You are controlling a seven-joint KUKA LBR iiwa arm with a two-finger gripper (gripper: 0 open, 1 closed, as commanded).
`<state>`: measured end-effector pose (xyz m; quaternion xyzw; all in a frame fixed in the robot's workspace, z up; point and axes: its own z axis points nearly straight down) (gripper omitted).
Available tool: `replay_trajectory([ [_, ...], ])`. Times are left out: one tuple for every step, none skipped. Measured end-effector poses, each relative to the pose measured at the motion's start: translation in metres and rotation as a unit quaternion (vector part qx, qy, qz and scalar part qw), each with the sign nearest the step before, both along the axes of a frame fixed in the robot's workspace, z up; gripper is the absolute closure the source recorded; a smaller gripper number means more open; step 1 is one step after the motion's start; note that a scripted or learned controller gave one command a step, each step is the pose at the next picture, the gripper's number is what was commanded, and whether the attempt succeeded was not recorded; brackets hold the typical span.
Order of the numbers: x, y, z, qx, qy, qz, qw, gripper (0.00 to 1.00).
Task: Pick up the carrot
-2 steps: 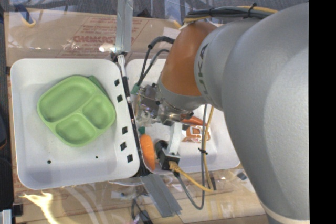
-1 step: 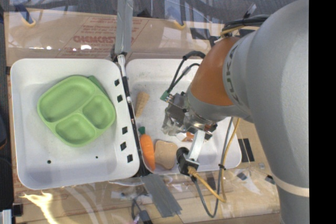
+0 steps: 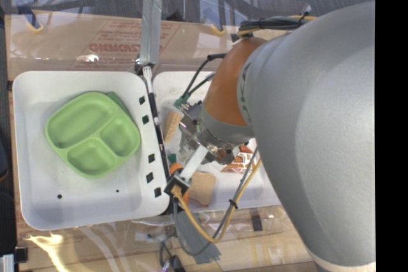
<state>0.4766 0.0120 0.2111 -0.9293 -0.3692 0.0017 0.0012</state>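
can't tell if the gripper [image 3: 191, 155] is clenched or released, the grey wrist with the orange band sits right over it. it hangs low in the right white plastic bin [image 3: 191, 83], towards that bin's left wall.

just beside it, on the near-left side, there's a small orange bit [image 3: 175, 169] against the divider. i take that for the carrot, but it's tiny and half covered, so not sure. nothing shows it gripped.

going outward: a pale tan bread-like stick [image 3: 172, 125] lies just on the far side of the gripper. a tan rounded block [image 3: 204, 188] is close on the near side, and a red and white thing [image 3: 243, 158] pokes out from under the arm on the right.

over in the left white plastic bin [image 3: 19, 137] there's a light green plastic plate with three compartments [image 3: 92, 134], well apart from all this.

progress-wise i'd say the arm is down in the right area, but the actual grab and lift aren't done as far as i can see.
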Motion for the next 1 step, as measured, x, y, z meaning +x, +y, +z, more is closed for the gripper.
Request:
replay_trajectory([
  [-0.0012,-0.0156,-0.0211,-0.0009,0.002,-0.268,0.9634,1.00],
])
